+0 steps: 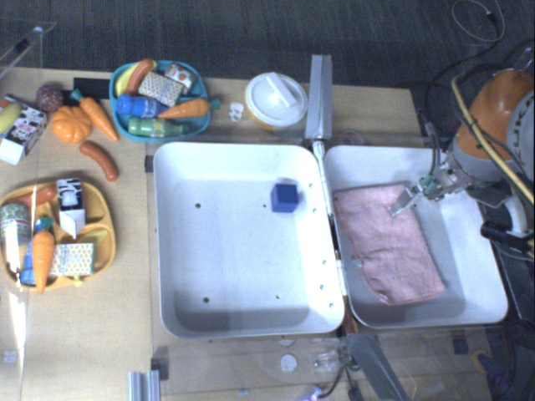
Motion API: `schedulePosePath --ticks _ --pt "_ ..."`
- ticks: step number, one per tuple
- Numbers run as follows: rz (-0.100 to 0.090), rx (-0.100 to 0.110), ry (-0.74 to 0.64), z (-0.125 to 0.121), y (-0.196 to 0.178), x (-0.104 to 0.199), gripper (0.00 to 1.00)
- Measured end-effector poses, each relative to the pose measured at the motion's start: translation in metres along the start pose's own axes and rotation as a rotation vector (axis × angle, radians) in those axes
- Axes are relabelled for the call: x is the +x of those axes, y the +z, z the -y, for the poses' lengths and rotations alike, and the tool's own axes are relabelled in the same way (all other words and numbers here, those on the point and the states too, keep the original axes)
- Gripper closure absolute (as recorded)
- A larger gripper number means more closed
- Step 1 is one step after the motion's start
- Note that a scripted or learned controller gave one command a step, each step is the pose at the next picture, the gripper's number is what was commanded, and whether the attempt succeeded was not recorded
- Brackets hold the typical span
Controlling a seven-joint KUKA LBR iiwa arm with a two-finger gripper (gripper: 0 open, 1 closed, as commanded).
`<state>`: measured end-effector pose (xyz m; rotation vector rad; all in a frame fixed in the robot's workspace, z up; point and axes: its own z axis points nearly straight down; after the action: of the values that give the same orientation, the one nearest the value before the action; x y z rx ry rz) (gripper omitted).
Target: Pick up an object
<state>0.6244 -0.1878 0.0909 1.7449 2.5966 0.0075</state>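
Note:
A small blue cube (285,196) lies in the left bin (184,307), near its upper right. A pink folded cloth (387,242) is spread across the right bin (481,299). My gripper (406,200) hangs low over the cloth's upper right corner, reaching in from the right. Its tips are at or just above the fabric there. I cannot make out how they stand.
A blue bowl (159,128) and a yellow tray (99,257) of toy food sit on the bench to the left, with a loose pumpkin (70,125), carrot and sausage. A white lidded container (277,98) stands behind the bins. Cables run at the far right.

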Motion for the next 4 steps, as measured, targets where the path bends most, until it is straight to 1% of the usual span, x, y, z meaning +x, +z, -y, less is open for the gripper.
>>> schedulePosePath --ticks 1,2,3,4 --pt "0.0 0.0 -0.218 -0.024 0.0 0.008 0.0" --pt "0.004 -0.008 -0.219 -0.027 -0.013 0.008 1.0" --pt "-0.003 0.002 -0.135 -0.069 0.001 0.044 1.0" --pt "-0.003 0.002 -0.135 -0.069 0.001 0.044 0.0"
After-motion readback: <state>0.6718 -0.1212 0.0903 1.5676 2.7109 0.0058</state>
